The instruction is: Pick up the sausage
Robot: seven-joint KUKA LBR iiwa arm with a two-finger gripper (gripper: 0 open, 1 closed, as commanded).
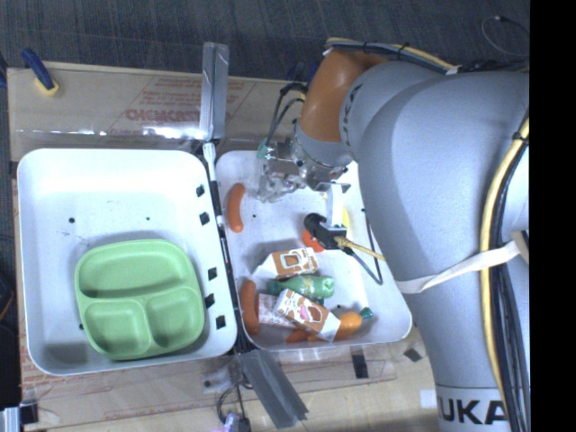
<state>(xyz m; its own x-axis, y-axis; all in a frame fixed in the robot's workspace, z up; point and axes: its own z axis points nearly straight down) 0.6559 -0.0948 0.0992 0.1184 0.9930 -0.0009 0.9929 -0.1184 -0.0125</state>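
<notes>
Orange-red against the white plastic, the sausage [235,207] lies in the right bin [355,331], hard by the divider between the two bins and in that bin's far half. Its long axis runs roughly along the divider, near to far in the view. The gripper [273,184] hangs just beside it, on the side away from the divider and a little toward the far wall; whether it is spread or pressed together I cannot tell, since the metal there is blurred and small. Nothing is seen held in it. By my judgement the coming move turns on a short shift toward the divider, with the closing direction set across the sausage's width. Room is tight on that side, so one finger may catch the bin wall. A second sausage [248,304] lies further along the divider toward the near edge, next to two cartons [292,263], a green bottle [310,286] and a carrot [346,322]. Across the divider, the left bin [54,178] bears a green tray [139,297]. The bench is brown board.
</notes>
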